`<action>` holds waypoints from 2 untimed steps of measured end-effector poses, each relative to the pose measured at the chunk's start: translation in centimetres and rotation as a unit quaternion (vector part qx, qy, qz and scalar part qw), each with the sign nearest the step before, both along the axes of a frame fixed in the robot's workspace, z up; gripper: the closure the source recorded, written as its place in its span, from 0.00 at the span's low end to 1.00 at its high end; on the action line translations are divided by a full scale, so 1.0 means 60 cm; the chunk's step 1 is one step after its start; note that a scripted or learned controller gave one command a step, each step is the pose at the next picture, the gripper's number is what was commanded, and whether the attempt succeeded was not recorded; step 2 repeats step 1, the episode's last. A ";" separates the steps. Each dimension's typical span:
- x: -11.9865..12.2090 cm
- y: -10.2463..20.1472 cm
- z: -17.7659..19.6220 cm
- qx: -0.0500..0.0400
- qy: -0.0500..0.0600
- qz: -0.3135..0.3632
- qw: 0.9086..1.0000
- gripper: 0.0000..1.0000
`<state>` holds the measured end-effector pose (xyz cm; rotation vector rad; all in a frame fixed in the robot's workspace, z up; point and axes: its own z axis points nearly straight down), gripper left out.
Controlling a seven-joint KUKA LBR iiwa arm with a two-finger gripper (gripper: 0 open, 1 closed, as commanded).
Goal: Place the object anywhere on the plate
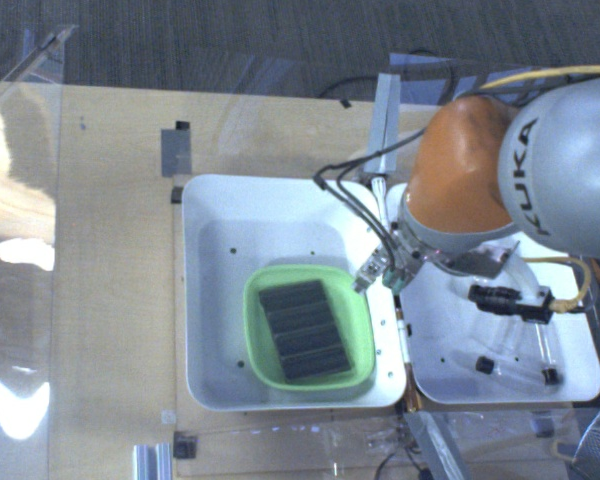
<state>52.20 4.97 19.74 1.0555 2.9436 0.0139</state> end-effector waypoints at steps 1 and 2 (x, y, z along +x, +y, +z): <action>0.045 -0.079 -0.020 -0.002 0.004 0.060 0.998 1.00; 0.045 -0.079 -0.020 -0.002 0.004 0.060 0.998 1.00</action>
